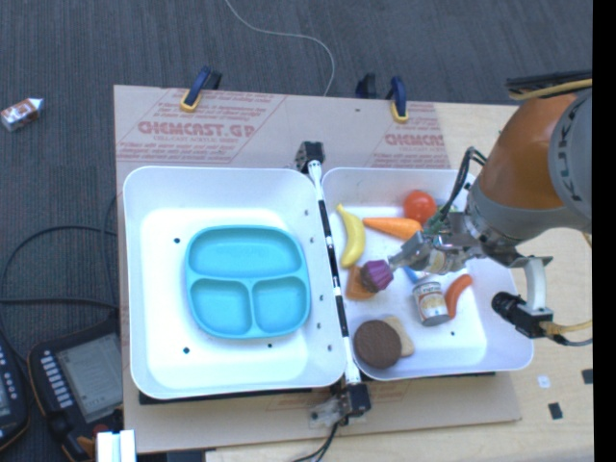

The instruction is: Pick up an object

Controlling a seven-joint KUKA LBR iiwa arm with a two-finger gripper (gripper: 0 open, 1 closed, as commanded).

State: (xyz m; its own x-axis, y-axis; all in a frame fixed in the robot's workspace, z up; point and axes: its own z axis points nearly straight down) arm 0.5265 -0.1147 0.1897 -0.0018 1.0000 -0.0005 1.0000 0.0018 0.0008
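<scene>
The right bin (500, 354) holds several toy foods: a yellow banana (351, 237), an orange carrot (393, 226), a red tomato (419, 205), a purple eggplant-like piece (377, 275) lying on an orange-brown piece (358, 287), a small can (430, 301), a red-orange chili (459, 292) and a brown round cookie (377, 343). My gripper (404, 256) reaches in from the right, low over the bin's middle. Its tip is right against the purple piece's right side. The wrist hides the bin floor behind it.
The left bin (154, 210) holds a light blue divided plate (248, 280). A divider rail (327, 248) runs between the bins. A black cable fitting (515, 314) hangs at the right bin's right wall. Clamps sit on the board's far edge.
</scene>
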